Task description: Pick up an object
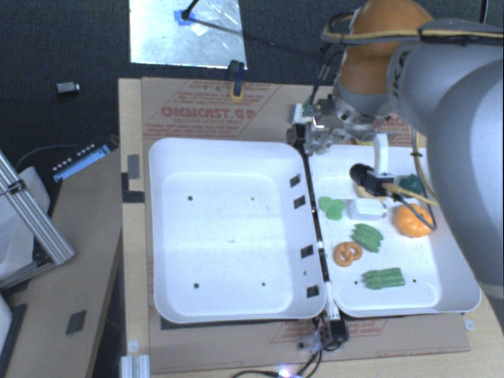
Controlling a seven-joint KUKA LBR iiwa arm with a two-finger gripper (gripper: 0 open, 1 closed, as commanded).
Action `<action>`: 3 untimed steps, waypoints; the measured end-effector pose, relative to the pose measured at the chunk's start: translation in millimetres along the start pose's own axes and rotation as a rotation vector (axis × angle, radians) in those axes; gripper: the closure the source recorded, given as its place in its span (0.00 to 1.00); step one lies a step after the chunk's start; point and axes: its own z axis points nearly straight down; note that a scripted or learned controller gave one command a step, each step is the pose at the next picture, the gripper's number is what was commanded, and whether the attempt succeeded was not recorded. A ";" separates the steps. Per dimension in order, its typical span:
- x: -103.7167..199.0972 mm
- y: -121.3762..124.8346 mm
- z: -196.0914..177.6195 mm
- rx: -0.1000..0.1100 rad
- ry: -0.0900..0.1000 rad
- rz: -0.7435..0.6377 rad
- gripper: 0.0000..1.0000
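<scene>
I am at the approach step, and I judge that no pick has been made. My gripper (309, 138) hangs over the far edge of the bins, above the far end of the seam where the left bin (228, 239) meets the right bin (423, 291). From this slant I cannot tell whether my grip is spread or closed, and I can make out nothing carried under it.

Everything I could take lies in the right bin, nearer than I am. Closest to me is a pale green piece (331, 208), near the seam. Just to its right is a small white block (367, 209). Further right an orange lump (410, 221) sits close under my own arm, and a teal piece (411, 184) lies just beyond it on the far side. Nearer the front come a dark green piece (367, 236), a brown pretzel shape (346, 253) and, nearest of all, a ribbed green piece (383, 278).

The next move calls for choosing one target and travelling toward the near side, away from the rim, before going down. I judge the pale green piece the shortest trip, but the white block beside it leaves little room on that side. The ribbed green piece stands well apart from its neighbours and looks the cleaner grasp. Either way I need my grip spread before the descent and centred over the thing, and I should come down straight so the others are not nudged.
</scene>
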 end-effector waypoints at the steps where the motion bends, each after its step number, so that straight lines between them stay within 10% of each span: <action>1: 26.5 -2.2 7.9 0.011 -0.003 0.008 1.00; 3: 141.1 -1.1 9.4 0.012 -0.002 0.005 1.00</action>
